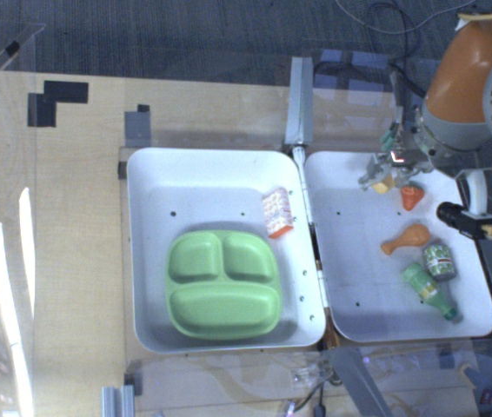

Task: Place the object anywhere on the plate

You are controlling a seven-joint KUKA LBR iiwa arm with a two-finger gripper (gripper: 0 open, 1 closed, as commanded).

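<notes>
No text can be read. The red-and-white packet (276,212) in the left bin (146,233) and the small can (439,261) in the right bin (350,311) both carry printed labels, but the print is too small and blurred.

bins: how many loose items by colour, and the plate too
green: 3 – plate, can, bottle
orange: 2 – drumstick-shaped toy, small orange-red piece
yellow: 1 – small piece by the gripper
white and red: 1 – packet
total: 7
</notes>
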